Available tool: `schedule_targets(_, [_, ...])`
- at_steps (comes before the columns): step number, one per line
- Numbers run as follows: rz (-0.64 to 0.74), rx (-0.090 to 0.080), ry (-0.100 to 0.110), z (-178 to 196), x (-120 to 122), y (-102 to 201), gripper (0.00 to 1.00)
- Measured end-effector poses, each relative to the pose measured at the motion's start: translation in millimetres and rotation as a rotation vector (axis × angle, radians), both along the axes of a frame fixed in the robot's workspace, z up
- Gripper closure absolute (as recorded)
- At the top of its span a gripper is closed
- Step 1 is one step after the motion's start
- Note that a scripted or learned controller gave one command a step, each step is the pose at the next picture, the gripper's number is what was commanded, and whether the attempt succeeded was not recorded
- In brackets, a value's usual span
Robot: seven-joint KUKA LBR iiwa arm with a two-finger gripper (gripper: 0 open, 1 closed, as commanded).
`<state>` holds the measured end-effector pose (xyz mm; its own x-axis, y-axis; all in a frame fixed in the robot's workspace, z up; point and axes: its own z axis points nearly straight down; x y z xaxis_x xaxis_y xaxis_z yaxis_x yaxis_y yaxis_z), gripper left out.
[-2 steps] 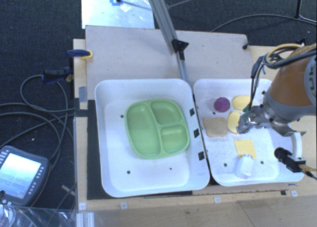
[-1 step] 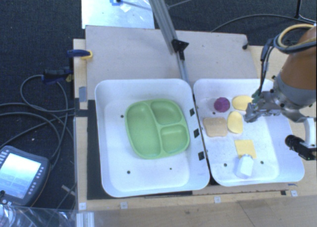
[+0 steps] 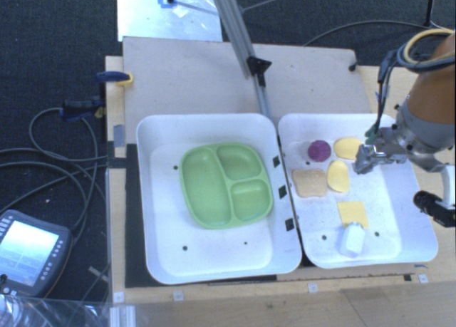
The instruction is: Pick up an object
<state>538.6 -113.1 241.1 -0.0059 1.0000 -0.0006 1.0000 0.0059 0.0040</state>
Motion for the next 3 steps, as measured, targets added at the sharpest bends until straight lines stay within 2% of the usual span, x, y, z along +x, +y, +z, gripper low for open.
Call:
schedule_targets(1, [0.006, 0.002, 0.000, 8.9, 5.6, 53.0, 1.00])
schedule_targets(3, [0.005, 0.003, 0.004, -10.3, 5.8, 161.5, 1.00])
